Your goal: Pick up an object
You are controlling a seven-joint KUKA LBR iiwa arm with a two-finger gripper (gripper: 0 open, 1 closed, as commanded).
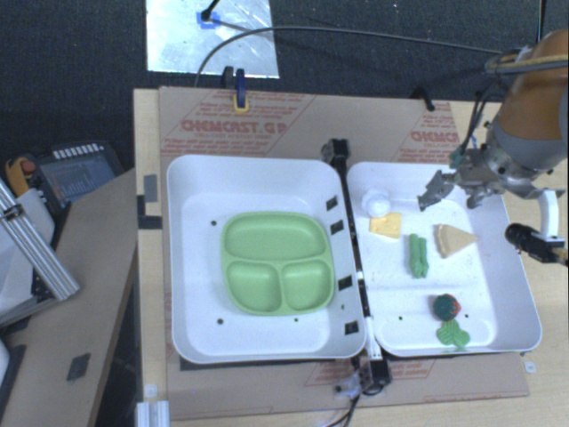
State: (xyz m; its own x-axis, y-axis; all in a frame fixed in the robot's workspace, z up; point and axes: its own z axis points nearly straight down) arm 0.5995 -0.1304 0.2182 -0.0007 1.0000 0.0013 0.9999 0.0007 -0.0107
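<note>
The left shallow white bin (191, 238) holds a green three-compartment plastic tray (276, 262); the right white bin (507, 301) holds small toy foods — a green bean-like stick (417, 255) mid-bin; the hand (454, 193), fingers apart and empty, hovers over its far end

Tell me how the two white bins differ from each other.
The left bin carries one green divided tray lying flat in its middle; the right bin carries several small loose pieces, among them a yellow wedge, a green stick and a tan wedge. The hand hangs above the right bin's far end, while the left bin has nothing over it. Both are shallow, white and sit side by side.
</note>
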